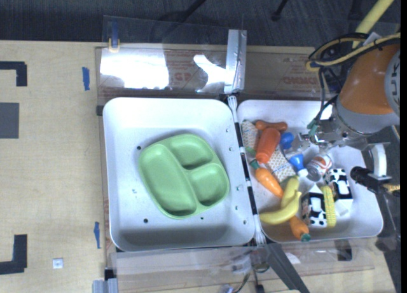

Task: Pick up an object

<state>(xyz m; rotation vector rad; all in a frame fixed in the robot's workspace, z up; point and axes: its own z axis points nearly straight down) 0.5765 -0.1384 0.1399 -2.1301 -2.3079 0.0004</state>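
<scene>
Where toys (299,183) crowd together, tool (316,138) tips obscured.

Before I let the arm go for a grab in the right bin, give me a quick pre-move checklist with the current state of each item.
1. Objects to grab: ok. The right bin holds a pile with a banana, carrots and small toys.
2. Gripper over the pile: ok, it sits above the pile's upper part, near a blue piece.
3. Fingers open or shut: cannot tell.
4. Nothing held yet: cannot tell, clutter hides the fingertips.
5. Single clean target: not ok, the items overlap and touch one another.
6. Left bin: ok, it holds a green tray, away from the arm.
</scene>
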